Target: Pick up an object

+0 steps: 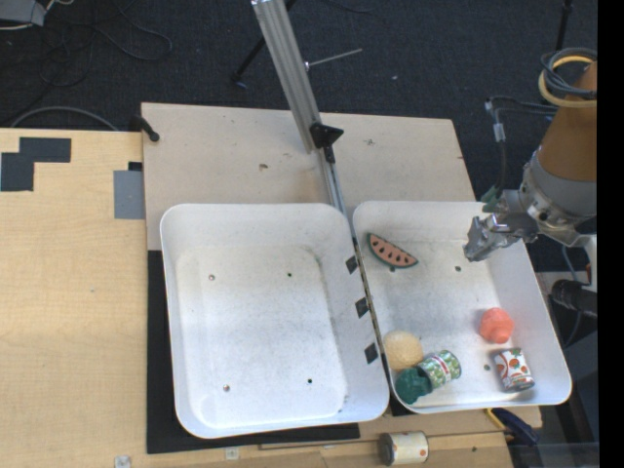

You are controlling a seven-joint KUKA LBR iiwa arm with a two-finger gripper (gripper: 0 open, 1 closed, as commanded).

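The right bin [458, 291] holds a watermelon slice [392, 252] near its back left. An orange-pink ball [495, 325] lies toward the right side, with a small red and white can [513, 369] in front of it. A pale yellow lump [402, 346], a green and white can [441, 368] and a dark green object [412, 385] sit along the front. My gripper [480, 242] hangs over the bin's back right part, above bare floor, with nothing visible between its fingers.
The left bin [195, 252] stands beside the right one, with black clips [362, 306] along the shared edge. A slanted aluminium bar [292, 71] rises behind the bins. A small cylinder [403, 448] lies on the bench in front.
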